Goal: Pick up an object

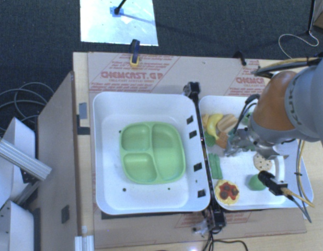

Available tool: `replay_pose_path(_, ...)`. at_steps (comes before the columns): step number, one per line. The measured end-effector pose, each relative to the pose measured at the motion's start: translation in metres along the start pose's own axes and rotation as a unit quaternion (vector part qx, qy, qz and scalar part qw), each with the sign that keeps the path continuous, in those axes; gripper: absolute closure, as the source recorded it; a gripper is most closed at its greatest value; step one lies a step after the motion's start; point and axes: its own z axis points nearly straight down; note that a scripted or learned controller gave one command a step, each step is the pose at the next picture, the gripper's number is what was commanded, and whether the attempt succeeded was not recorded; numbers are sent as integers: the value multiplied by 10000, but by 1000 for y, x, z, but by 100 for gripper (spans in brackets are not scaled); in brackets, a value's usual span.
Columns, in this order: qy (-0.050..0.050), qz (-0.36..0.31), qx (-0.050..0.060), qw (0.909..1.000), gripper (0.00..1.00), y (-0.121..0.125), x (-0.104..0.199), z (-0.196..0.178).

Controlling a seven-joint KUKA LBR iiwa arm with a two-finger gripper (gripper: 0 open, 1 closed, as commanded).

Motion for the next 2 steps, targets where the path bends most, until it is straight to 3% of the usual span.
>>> replay_pose_path(1, 0, 1, 1, 10000, 0, 0, 0, 0)
replay_pose_path(2, 2, -16, -7, 10000, 0, 41, 5, 11)
